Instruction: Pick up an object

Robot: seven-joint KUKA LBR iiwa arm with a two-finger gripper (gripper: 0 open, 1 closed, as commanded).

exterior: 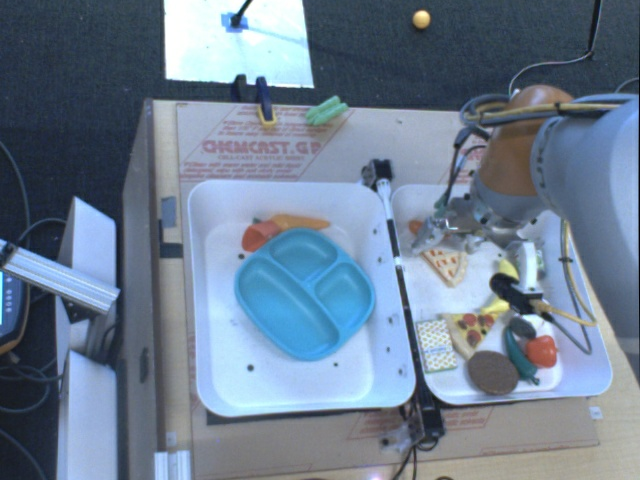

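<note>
A dark, rough-looking floor surrounds a bench topped with a tan board (300,143) printed in red letters; a pale square sheet (235,28) lies on the floor behind it, and a small orange ball (421,18) sits farther right. Two shallow white bins with rounded corners rest side by side on the board. The left bin (215,368) holds a smooth blue divided plate (303,291), rounded and lying at a slant, with orange and red toy pieces (272,230) touching its far edge. The right bin (590,373) holds small toy foods: a triangular pizza slice (446,264) whose tip points toward the near edge, its long axis running roughly far to near; a second slice (468,330); a pale checked cracker (434,344); a round brown cookie (493,372); a red tomato (541,350). The gripper (440,230) hangs low at the far end of the right bin, just beside the first slice; whether it is open or closed cannot be told. The grey arm (590,158) carries a glossy orange band.
</note>
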